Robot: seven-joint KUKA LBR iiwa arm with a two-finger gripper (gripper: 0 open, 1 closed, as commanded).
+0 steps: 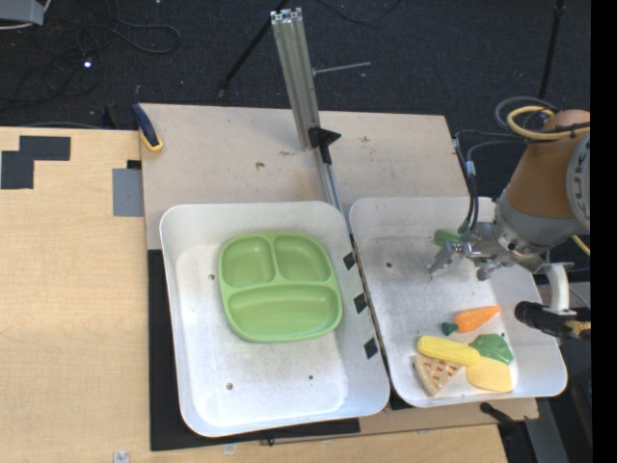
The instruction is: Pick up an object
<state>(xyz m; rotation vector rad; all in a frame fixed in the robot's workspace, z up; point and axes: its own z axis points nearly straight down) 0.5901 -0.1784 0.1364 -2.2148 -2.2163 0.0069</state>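
Note:
My gripper (461, 266) hangs over the middle of the right bin (405, 287), with the grey arm and its orange band (548, 177) coming in from the right. Its two fingers are spread open and nothing sits between them. A small green piece (447, 236) shows just above the left finger; I cannot tell what it is. Below the gripper, in the bin's near right corner, lie an orange carrot (477, 318), a yellow corn cob (446, 349), a green leafy toy (495, 346), a yellow lump (491, 377) and a tan wedge (433, 375). The gripper touches none of them.
A green divided plate (280, 285) lies in the left bin (193, 355). An upright aluminium post (297, 75) stands behind the bins, where they meet. Black clips (359, 302) line the edge between the bins. A cable loop (525, 119) sits behind the arm.

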